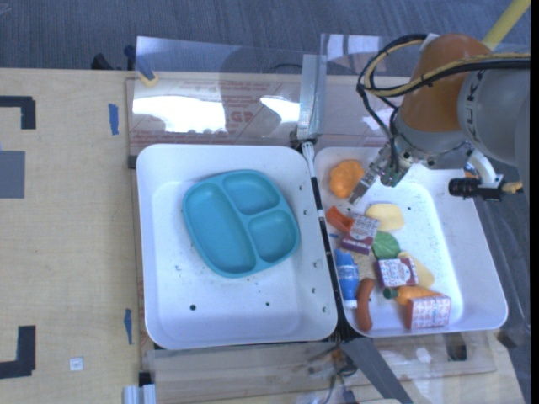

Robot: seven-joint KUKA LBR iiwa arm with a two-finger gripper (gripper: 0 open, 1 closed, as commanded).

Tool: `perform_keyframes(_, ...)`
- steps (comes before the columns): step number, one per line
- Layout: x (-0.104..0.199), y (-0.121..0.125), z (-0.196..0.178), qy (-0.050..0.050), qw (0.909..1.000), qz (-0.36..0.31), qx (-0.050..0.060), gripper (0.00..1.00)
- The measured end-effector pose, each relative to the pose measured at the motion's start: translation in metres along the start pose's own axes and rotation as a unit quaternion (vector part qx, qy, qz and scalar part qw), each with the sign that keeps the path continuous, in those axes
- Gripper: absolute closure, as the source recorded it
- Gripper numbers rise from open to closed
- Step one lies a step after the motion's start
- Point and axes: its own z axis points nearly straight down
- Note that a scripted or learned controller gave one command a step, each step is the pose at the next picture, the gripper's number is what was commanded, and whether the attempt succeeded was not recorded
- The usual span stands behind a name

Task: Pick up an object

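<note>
The table (59, 225) carries two white bins; the left bin (168, 301) holds a blue divided plate (242, 222), the right bin (472, 268) a crowd of toy foods. The arm (472, 99) reaches over the right bin's far edge, its end effector (372, 179) poised just beside an orange fruit (345, 178) in the far left corner. Whether the end effector is apart or together cannot be told. The approach seems in hand; next it likely needs a clean descent. A yellow piece (385, 215) and wrapped packet (363, 228) crowd nearby.
</note>
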Motion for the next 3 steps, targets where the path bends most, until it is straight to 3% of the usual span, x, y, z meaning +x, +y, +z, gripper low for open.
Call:
perform_keyframes(1,0.029,0.014,-0.082,-0.002,0.9842,0.177,-0.002,1.0)
perform_keyframes(2,0.066,0.076,-0.078,0.0,0.951,0.309,0.0,1.0)
perform_keyframes(3,0.029,0.042,-0.079,-0.001,0.967,0.255,0.0,1.0)
